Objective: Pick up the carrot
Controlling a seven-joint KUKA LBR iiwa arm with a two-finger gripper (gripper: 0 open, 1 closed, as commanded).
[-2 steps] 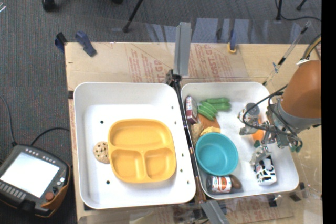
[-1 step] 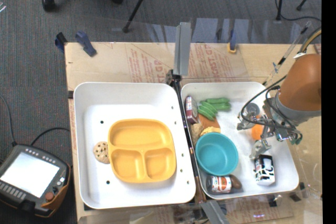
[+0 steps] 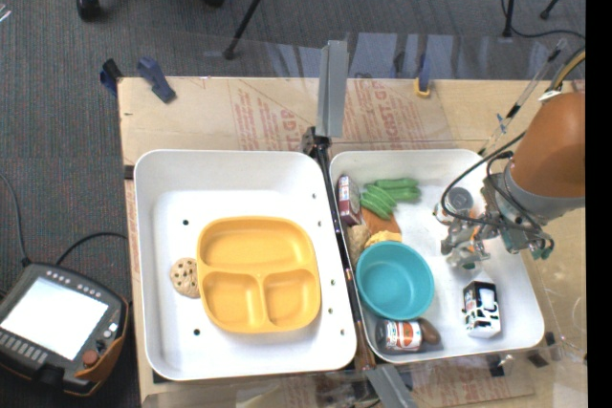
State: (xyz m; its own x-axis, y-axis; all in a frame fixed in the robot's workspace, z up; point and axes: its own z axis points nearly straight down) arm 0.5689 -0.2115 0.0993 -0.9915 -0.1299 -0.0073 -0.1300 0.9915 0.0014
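The arm (image 3: 555, 148) reaches in from the right over the right bin (image 3: 435, 160). Its gripper (image 3: 467, 242) hangs low above the bin's right half, beside the teal bowl (image 3: 395, 279). Whether it is released or clenched, I cannot tell; the tip is a tangle of grey metal and cables, and nothing can be made out in its grasp.

The carrot (image 3: 382, 232) lies in the right bin near its left wall, just behind the bowl, whose rim hides most of it. Only an orange patch shows. It sits just below the green pea pods (image 3: 387, 194) and right of a small dark packet (image 3: 348, 202) that leans by the wall. The gripper is apart from the carrot, off to its right.

At the front of the same bin a can (image 3: 402, 335) lies on its side, touching the bowl's front edge. A small black-and-white carton (image 3: 481, 309) stands near the front right corner.

The left bin (image 3: 163, 182) holds a yellow divided plate (image 3: 258, 273), with a cookie (image 3: 185, 277) touching its left edge. Both bins sit on the tabletop (image 3: 220, 115). A tablet-like pendant (image 3: 57, 325) rests on the floor to the left.
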